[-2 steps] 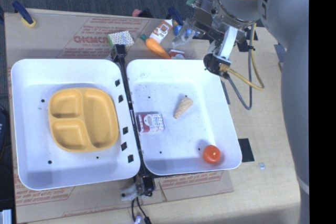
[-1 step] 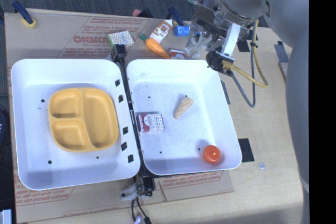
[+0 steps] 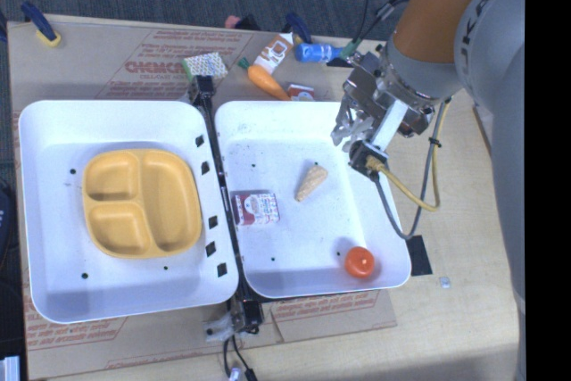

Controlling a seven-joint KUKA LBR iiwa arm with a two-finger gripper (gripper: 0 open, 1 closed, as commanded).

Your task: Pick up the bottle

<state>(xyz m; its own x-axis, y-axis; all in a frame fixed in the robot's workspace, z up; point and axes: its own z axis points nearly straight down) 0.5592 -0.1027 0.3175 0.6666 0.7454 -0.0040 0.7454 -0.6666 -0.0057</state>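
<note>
1. Two shallow white bins sit side by side on the desk [image 3: 464,192], over a sheet of printed cardboard [image 3: 134,58].
2. The left bin [image 3: 40,192] holds a yellow divided plate [image 3: 141,201] with three compartments, lying flat near the bin's middle.
3. The right bin [image 3: 268,125] holds three things, well apart from one another: a small red and white carton [image 3: 256,208] lying flat near the left wall, a pale cone-shaped piece [image 3: 310,182] near the middle, and an orange ball [image 3: 359,261] in the near right corner.
4. The bottle [image 3: 274,52], white with an orange label, lies outside the bins on the cardboard, behind the right bin's far rim. Just beside it lies a carrot [image 3: 266,81], and to its right a blue can [image 3: 313,53] on its side.
5. A small checked packet [image 3: 204,65] rests on the cardboard behind the seam between the bins.
6. The gripper [image 3: 355,134] hangs over the far right corner of the right bin, tilted; nothing shows between its fingers, and I cannot tell whether they are spread or closed.
7. A yellow cable [image 3: 406,196] loops from the wrist down past the right bin's right rim.
</note>
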